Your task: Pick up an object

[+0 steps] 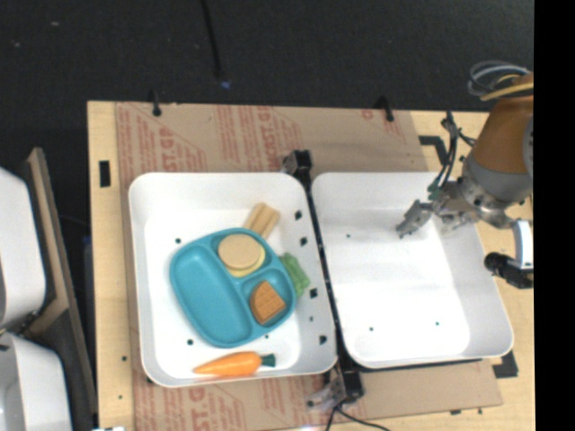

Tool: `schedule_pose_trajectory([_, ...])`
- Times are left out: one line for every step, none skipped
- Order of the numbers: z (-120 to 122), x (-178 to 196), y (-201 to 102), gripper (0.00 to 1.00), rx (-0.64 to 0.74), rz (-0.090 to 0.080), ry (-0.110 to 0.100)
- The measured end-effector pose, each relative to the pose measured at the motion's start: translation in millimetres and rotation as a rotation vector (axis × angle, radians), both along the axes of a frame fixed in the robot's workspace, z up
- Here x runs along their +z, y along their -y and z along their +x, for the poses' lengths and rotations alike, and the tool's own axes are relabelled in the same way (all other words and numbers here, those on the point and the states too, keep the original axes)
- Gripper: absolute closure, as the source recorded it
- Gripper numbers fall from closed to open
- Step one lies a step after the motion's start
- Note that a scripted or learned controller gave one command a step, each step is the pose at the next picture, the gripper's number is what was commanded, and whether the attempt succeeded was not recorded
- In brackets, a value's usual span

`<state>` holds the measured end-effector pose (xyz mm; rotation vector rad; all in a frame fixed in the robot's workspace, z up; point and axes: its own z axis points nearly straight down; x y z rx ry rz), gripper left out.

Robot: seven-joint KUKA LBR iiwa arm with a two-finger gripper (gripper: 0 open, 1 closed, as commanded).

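A blue divided tray [212,296] lies in the left bin [148,241]. On it rest a round tan cookie [242,252] and a brown waffle-like piece [268,303]. A tan wooden block [262,218] pokes out behind the tray, a green piece [296,275] lies at its right edge, and an orange carrot [234,364] lies near the bin's front wall. My gripper [416,220] hangs over the upper right part of the right bin [404,330], far from all these objects, with nothing seen between its fingers.
The arm's orange band and grey wrist [499,155] stand over the right bin's far right corner. Black clips [297,162] join the bins at the centre divider. A plywood bench [198,137] surrounds both bins, with white equipment [18,241] at the left edge.
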<state>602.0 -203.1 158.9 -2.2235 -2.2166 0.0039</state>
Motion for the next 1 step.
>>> schedule_pose_trajectory([12.6, 54.1, 13.5, 0.00, 0.003, -0.001, 0.008])
